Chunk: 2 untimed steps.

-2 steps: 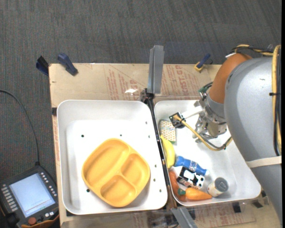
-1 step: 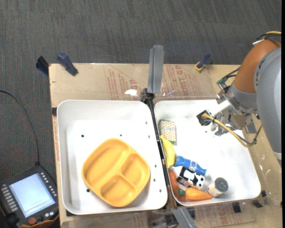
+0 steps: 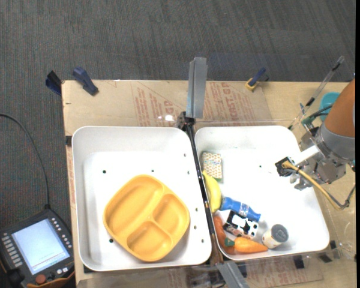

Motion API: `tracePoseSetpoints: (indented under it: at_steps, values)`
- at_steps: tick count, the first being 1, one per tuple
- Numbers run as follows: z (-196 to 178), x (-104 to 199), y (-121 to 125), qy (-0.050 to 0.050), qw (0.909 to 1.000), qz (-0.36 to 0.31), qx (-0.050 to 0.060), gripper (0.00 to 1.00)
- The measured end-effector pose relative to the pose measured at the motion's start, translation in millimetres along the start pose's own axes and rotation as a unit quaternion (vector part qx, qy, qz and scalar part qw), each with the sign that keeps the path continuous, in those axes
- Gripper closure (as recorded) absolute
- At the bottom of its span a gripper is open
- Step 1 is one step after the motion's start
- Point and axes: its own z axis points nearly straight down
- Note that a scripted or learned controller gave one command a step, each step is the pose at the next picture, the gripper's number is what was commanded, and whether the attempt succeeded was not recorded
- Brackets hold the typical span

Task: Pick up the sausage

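Note:
The sausage (image 3: 219,227) looks like a reddish-orange piece lying along the left wall of the right bin (image 3: 258,138), near its front corner, partly under other items. My gripper (image 3: 304,181) hangs over the right side of that bin, well to the right of the sausage and apart from it. Nothing shows in its grasp.
Around the sausage lie a yellow banana (image 3: 212,191), a blue bottle (image 3: 240,208), a black-and-white toy (image 3: 241,225), an orange carrot (image 3: 250,246) and a grey-capped cylinder (image 3: 276,236). A patterned packet (image 3: 212,165) sits further back. The left bin (image 3: 90,155) holds a yellow divided plate (image 3: 146,218).

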Motion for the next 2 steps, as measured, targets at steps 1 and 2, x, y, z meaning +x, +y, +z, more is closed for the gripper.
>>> tracePoseSetpoints:
  at_steps: [1,2]
  values:
    - [9.4,-81.0,-8.9,0.0,0.9984,0.056,0.001,1.0]
    - [71.9,-80.3,-10.5,0.0,0.9979,0.064,0.002,1.0]
